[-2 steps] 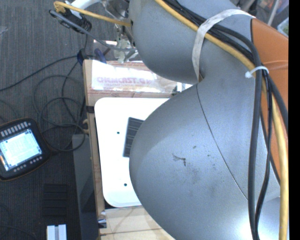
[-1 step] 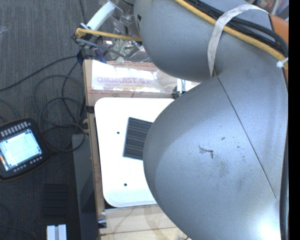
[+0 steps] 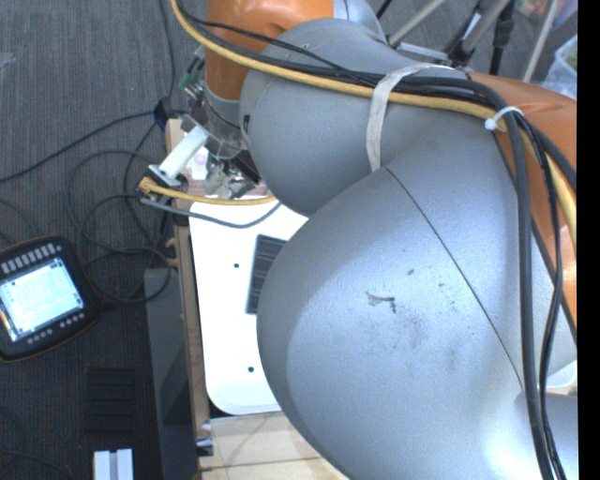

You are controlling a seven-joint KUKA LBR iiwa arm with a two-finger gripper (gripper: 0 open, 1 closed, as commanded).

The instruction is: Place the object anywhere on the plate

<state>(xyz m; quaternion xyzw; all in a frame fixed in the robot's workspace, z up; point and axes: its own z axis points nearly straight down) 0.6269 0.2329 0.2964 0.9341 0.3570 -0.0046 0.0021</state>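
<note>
The grey arm (image 3: pixel 403 281) loomed over the white bin (image 3: pixel 220 309); its gripper (image 3: pixel 217 173) hung at the far-left corner, grasp impossible to tell.

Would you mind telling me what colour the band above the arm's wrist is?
Orange; the band shows at the top of the camera view, above the grey arm.

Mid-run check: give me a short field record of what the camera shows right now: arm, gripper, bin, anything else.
arm: big grey KUKA arm covers most of the view
wrist: orange band at upper left
gripper: two-finger gripper over the bin's far end; finger state unreadable
bin: shallow white bin, partly visible
in bin: dark grey rectangular block, partly hidden by the arm
floor: handheld pendant with lit screen, left
</note>
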